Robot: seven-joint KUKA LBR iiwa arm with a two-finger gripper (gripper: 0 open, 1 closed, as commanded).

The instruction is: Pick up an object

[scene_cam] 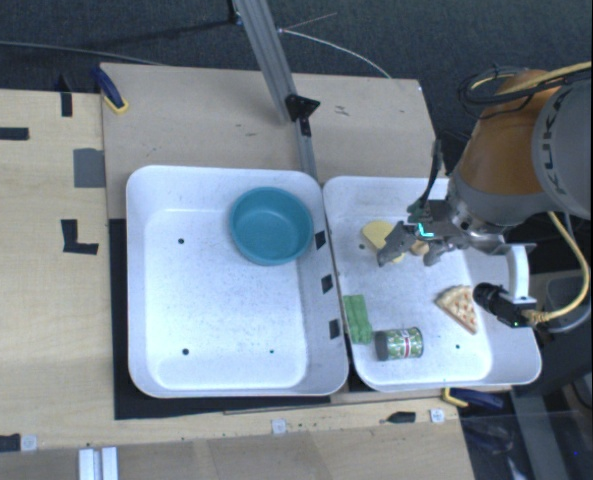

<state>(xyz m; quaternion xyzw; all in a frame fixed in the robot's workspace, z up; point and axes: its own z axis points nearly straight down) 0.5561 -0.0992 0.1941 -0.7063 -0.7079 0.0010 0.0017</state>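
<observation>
Wooden counter (206,98) with two white bins side by side. Fingers (394,254) spread open, low in the right bin (521,370) near its back edge, holding nothing. Yellow piece (377,234) just beside one tip, toward the left bin. Might go wrong: closing off to one side, bumping the piece away, coming up with nothing.

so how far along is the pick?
Nothing lifted yet. The pincer is down in the right bin at the yellow piece; a grip isn't visible. Pizza slice, can, green block and blue bowl lie untouched. Grasp and lift remain.
</observation>
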